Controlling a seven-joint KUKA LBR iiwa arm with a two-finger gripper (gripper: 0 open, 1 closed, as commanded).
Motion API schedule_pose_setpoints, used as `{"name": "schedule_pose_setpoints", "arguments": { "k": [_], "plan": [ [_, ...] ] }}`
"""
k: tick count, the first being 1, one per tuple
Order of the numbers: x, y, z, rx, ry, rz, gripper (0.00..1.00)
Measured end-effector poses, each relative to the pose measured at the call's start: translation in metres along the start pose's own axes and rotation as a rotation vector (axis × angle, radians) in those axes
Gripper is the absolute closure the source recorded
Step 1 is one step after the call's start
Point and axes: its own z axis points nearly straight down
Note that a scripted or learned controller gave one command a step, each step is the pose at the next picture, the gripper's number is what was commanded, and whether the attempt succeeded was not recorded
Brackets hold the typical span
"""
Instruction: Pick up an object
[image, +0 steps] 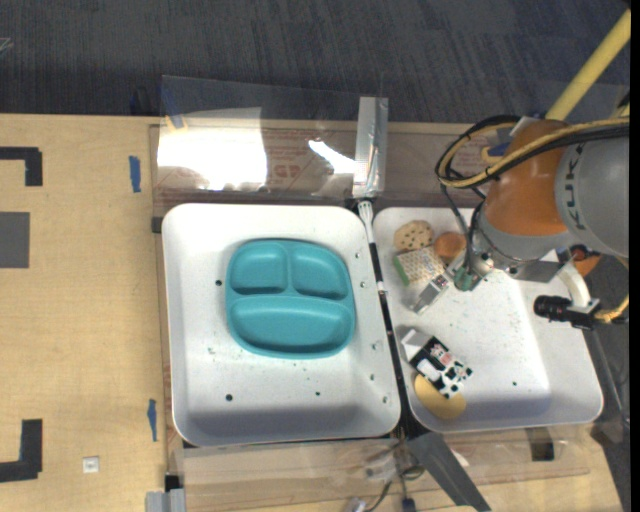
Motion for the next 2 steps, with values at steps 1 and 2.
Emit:
{"name": "schedule_pose_setpoints", "arguments": {
  "k": [1,2],
  "plan": [
    [-0.001,0.031,-0.1,-0.001,-0.001,0.004,0.0],
    [-0.038,-0.017,-0.051,0.01,0.009,0.114,0.0]
  ]
}}
